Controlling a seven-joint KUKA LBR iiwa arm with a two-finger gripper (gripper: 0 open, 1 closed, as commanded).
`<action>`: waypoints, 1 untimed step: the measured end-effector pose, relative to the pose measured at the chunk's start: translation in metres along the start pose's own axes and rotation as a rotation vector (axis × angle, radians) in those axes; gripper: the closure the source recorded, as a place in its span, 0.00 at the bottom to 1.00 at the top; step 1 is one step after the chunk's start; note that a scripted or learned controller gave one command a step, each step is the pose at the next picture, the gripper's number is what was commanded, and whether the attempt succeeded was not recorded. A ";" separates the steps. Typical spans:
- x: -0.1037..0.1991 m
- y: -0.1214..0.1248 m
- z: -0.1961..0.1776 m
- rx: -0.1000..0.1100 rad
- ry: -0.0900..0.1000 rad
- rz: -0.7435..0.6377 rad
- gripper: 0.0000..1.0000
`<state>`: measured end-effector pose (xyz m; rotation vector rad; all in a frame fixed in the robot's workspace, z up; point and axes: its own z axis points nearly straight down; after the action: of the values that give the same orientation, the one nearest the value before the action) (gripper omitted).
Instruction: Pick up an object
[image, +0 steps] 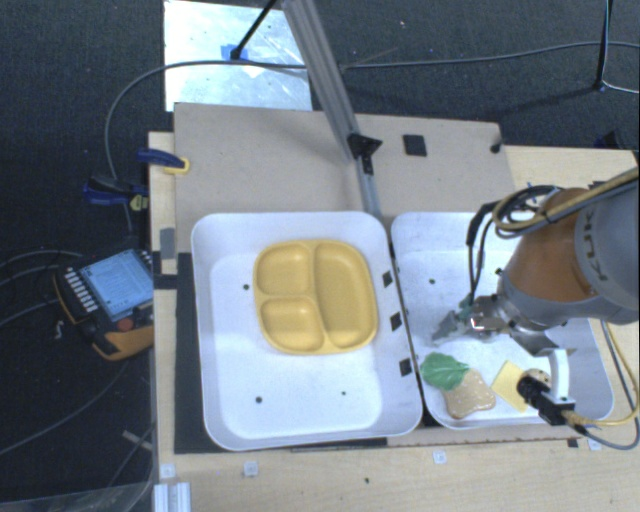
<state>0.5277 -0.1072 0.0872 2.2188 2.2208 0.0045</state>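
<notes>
Nearest us in the right bin (430, 262), toast (469, 398), a green leaf (443, 371) and cheese (507, 381) lie clustered. Our end effector (462, 322) hovers just beyond, the leaf toward its six o'clock; its grip we cannot tell. Farther left sits a yellow plate (314, 296).

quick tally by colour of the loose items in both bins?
Yellow: 2, the divided plate in the left bin and a small block in the right bin
Green: 1, a leaf-shaped piece
Tan: 1, a bread-like piece
Total: 4
</notes>
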 end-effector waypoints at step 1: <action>-0.001 0.002 -0.012 -0.009 -0.004 0.001 1.00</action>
<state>0.5301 -0.1087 0.0996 2.2127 2.2132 0.0101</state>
